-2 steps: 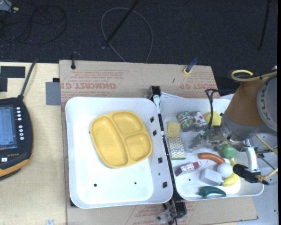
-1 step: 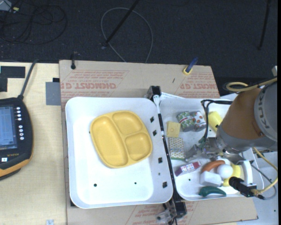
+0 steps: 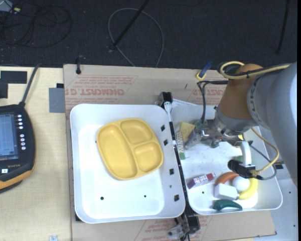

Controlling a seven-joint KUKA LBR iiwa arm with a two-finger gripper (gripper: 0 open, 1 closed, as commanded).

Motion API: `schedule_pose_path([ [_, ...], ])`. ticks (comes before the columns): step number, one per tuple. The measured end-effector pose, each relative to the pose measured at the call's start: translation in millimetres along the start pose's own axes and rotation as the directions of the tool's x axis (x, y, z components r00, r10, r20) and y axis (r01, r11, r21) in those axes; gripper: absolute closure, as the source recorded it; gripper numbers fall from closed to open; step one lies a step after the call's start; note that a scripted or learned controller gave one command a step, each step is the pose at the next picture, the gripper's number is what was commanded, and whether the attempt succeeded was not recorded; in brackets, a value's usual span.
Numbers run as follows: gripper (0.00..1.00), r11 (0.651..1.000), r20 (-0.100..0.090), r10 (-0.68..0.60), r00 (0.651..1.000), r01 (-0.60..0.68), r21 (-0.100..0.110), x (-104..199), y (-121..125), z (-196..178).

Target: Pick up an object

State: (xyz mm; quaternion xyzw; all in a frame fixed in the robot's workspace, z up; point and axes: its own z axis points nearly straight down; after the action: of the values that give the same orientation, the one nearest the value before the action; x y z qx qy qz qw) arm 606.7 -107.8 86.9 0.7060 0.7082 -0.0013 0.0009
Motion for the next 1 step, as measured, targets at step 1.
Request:
schedule_pose_path([
  [1, 0.00, 1.000, -0.001, 0.005, 1.000, -0.005, -0.005, -32.9, 8.3, -94.3],
])
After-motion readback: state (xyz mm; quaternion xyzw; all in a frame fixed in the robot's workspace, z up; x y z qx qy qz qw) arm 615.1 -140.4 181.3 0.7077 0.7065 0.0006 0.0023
